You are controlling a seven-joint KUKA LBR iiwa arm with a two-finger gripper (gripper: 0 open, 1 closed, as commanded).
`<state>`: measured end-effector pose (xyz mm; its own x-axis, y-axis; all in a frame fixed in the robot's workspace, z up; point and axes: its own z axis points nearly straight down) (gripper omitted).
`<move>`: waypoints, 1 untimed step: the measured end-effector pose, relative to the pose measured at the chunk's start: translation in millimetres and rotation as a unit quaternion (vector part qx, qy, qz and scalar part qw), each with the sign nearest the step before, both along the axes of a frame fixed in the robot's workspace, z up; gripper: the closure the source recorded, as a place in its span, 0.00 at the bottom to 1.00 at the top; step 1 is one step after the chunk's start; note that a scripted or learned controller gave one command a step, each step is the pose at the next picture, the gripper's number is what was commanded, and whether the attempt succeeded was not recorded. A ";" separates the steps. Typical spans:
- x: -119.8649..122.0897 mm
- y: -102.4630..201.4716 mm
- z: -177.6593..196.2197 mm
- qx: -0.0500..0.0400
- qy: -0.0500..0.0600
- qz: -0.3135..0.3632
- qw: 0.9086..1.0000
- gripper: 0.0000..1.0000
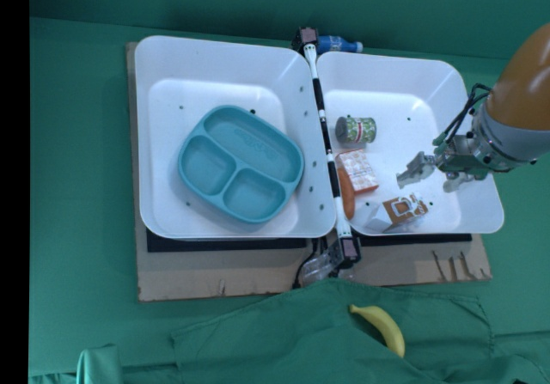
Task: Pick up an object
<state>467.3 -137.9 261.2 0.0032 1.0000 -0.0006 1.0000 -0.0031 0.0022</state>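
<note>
Across the middle of the frame, the green surface [77, 202] is carrying two shallow white bins side by side, the left bin [163, 64] holding a big teal divided plate [241, 164] lying tilted at its centre, and the right bin [412, 73] holding the small items that the task could take. Entering from the right edge, the arm [524, 99] is hanging over the right bin's right half, with the gripper [415, 169] pointing leftward, above bare bin floor; its fingers are looking slightly spread with nothing between them, though the gap is small and hard to read. Nearest below it, at the bin's lower edge, a small brown and white carton [405, 209] is lying tilted; left of the gripper a flat orange and white packet [357, 170] is resting beside an orange carrot-like piece [346, 193] that is lying against the bin's left wall, and above them a green can [356, 130] is lying on its side. The carton or the can is probably the easiest pick: coming down centred, with fingers straddling the narrow side, should matter most. The packet is looking too flat, and the wall is crowding the orange piece. Further off, a blue bottle [337, 45] is sitting at the top of the bins' seam, and a banana [381, 326] is lying on the green cloth at the bottom.
</note>
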 end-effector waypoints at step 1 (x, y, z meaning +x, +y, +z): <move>0.7 23.2 -34.8 0.001 0.002 0.000 1.000 0.00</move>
<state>468.0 -114.7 226.4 0.0027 1.0000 0.0007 1.0000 -0.0027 -0.0013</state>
